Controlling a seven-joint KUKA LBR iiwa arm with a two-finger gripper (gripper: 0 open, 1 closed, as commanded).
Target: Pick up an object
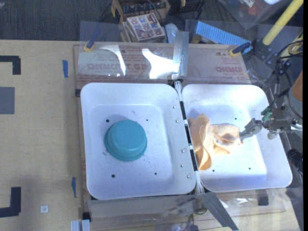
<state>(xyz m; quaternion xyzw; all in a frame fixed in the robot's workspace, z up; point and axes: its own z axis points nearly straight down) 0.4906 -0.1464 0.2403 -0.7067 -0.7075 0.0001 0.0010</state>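
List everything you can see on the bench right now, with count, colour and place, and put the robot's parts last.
bins: 2, white, side by side on the bench
bowl: 1, teal, upside down in the left bin, near its middle
cloth: 1, pale orange, crumpled in the right bin, against its left wall
cardboard panels: 2, brown, standing behind the bins
blue tape marks: 2, blue, on the bench left of the bins
tool: 1, grey, over the right bin at the cloth's right edge; grip not clear

soft orange cloth (211,141); glossy white plastic bins (96,105); matt teal bowl (126,139)
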